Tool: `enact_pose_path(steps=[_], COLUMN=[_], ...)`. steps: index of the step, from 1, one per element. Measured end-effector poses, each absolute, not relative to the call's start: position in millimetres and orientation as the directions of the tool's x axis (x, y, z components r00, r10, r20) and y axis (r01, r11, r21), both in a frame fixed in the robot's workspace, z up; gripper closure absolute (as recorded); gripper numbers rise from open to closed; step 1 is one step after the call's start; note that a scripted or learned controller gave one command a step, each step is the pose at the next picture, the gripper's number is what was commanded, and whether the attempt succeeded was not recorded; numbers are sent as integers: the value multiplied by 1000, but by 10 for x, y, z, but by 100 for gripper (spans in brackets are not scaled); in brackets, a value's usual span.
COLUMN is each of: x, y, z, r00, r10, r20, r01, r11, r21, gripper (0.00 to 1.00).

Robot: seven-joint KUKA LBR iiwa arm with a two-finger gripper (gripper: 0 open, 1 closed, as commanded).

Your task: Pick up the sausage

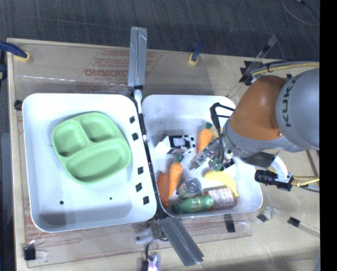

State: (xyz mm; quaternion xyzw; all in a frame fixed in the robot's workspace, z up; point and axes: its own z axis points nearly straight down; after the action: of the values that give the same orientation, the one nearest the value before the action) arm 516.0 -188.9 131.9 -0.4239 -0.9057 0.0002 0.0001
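Reaches in from the right with the grey arm [303, 109] and its orange band [258, 114], and sets the claw [210, 154] low inside the right bin [168, 112], near that bin's middle. Cannot tell the claw's state, apart or together, from this slant; metal parts and wiring blur into one cluster there.

Leaves the sausage [220, 195] lying flat below the claw in the view, toward the bin's near wall: a pinkish-brown cylinder, apart from the claw, not held. Finds a yellow banana [222, 178] between claw and sausage, touching the sausage's upper edge. Finds a green bottle [193, 205] on its side just left of the sausage, along the same near wall.

Places one carrot [204, 139] just above and left of the claw, tip pointing down toward it. Places a second carrot [175, 173] left of and below the claw, and a third carrot [163, 188] farther left, against the bin's left wall. Puts a small round metal thing [192, 184] below and left of the claw, between the second carrot and the banana; cannot name it more closely. Puts a black-and-white item [182, 142] left of the claw, beside the upper carrot; too small to identify.

Keeps the left bin [38, 196] well away to the claw's left, with a green divided plate [91, 145] in it. Rests both bins on the wooden table [72, 66].
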Motion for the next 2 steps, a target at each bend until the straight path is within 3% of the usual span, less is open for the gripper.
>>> enact_pose_path(steps=[1,2], x=[4772,4774], y=[-1491,-971], z=[1875,1905], r00=[-621,-680], r10=[784,733], r20=[1,2], r01=[784,733], r11=[621,680], r21=[-1,-1], gripper=[100,100])
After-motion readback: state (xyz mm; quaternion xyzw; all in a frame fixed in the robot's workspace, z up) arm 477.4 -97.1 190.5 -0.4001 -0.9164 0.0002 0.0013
